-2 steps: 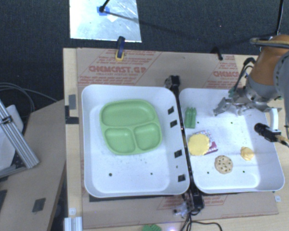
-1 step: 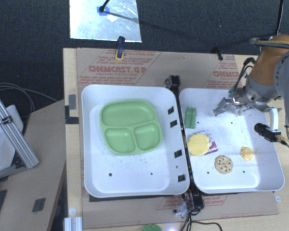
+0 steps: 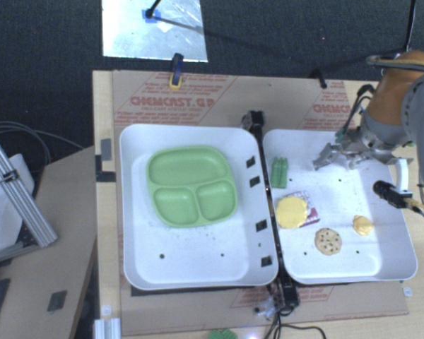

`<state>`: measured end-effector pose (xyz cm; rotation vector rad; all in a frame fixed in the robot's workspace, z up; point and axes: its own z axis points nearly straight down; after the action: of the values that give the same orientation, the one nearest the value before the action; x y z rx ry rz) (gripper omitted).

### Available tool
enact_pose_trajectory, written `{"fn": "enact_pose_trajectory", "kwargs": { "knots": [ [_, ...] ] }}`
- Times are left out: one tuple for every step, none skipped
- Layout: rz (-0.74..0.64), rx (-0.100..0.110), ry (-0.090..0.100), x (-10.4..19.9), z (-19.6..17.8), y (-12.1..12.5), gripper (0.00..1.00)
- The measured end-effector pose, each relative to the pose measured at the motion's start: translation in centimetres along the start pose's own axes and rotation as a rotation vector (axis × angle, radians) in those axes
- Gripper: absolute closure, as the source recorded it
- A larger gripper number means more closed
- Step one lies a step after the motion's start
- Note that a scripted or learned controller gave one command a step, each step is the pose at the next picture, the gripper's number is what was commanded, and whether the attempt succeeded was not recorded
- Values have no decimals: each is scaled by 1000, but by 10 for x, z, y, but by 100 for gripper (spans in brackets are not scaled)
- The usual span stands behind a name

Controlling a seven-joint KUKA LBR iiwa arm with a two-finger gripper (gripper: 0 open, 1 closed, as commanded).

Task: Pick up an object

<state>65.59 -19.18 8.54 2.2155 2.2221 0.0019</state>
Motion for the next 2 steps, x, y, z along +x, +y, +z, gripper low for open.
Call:
{"fn": "enact_pose_trajectory", "kwargs": {
  "knots": [
    [0, 0, 0, 0, 0, 0, 0],
    [0, 0, 0, 0, 0, 0, 0]
  ]
}}
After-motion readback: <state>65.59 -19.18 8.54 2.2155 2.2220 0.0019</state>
